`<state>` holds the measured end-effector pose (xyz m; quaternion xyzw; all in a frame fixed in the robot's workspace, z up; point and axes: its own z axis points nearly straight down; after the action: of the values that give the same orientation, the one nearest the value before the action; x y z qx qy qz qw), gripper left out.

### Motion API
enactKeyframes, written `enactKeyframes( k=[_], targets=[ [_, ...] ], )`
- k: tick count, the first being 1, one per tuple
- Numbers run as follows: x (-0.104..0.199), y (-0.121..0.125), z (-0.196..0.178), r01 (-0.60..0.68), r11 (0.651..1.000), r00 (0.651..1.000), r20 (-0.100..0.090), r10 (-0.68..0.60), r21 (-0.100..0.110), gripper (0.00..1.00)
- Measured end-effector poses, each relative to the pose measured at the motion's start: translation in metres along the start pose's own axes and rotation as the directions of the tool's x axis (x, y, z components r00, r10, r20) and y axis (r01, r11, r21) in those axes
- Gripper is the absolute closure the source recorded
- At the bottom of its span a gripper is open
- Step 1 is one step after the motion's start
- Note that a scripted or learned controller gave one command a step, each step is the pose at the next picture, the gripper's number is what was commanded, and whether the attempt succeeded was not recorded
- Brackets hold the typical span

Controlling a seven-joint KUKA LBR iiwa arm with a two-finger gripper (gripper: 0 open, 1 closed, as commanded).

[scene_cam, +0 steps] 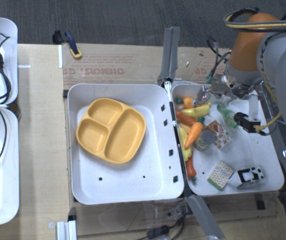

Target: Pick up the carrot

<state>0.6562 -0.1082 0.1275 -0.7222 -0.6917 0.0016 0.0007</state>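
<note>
The carrot (193, 133) is orange and tapered. It lies at a slant in the left part of the right bin (268, 159), among other toy food. A second orange-red piece (185, 118) lies just above it, and a small one (190, 169) sits lower along the bin's left wall. My gripper (206, 94) hangs at the bin's far left corner, right over a yellow banana-like piece (201, 110). It is up and to the right of the carrot and apart from it. The wrist and cables hide how the gripper stands.
A yellow divided plate (111, 130) lies in the left bin (83, 184). The right bin also holds a green bottle (227, 117), a patterned box (219, 134), a green patterned packet (220, 174) and a black-and-white object (250, 174). The divider (173, 134) separates the bins.
</note>
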Motion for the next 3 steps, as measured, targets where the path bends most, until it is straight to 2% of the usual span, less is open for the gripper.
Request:
enactKeyframes(
  k=[1, 2, 3],
  targets=[
    [0.014, -0.016, 0.035, 0.134, 0.991, 0.991, 0.0, -0.134, -0.004, 0.0],
    [0.011, -0.052, 0.036, 0.242, 0.97, 0.97, 0.0, -0.242, -0.003, 0.0],
    [0.009, -0.052, 0.027, 0.238, 0.971, 0.971, 0.001, -0.238, -0.003, 1.0]
  ],
)
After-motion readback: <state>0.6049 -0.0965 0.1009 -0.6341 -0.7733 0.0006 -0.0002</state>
